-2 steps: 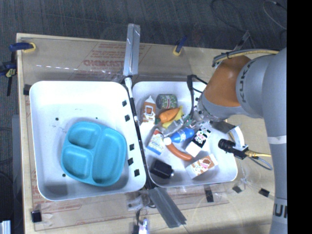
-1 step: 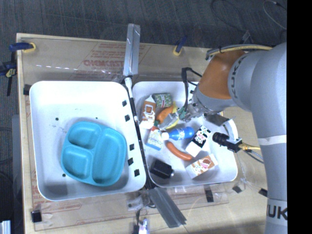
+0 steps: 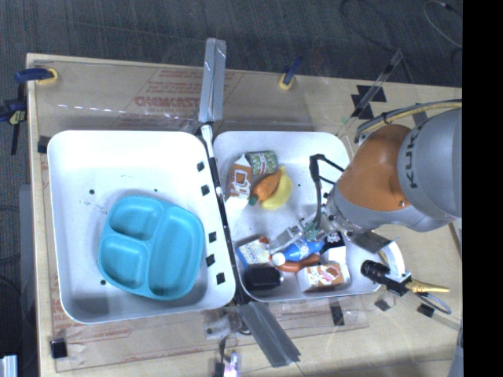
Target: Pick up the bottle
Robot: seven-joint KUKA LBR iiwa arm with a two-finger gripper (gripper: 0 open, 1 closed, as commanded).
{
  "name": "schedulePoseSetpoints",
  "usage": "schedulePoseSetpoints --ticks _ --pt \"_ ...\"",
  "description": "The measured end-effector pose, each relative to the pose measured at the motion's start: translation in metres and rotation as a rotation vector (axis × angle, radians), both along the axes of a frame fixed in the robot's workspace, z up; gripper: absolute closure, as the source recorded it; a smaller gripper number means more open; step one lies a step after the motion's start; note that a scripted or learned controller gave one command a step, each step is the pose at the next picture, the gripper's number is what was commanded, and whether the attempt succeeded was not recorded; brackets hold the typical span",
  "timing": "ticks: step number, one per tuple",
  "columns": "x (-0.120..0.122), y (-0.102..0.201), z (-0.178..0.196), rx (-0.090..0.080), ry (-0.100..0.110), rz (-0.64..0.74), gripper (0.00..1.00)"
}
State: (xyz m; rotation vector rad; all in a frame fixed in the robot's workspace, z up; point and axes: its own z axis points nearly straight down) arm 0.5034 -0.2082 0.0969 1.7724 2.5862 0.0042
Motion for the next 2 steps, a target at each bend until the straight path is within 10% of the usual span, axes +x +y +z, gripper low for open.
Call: schedulePoseSetpoints --ticks 1,2 --pt "0.001 0.002 0.010 0.002 0.000 0.006 1.00" --pt "-0.016 0.077 0.121 0.002 0.007 -0.273 1.00"
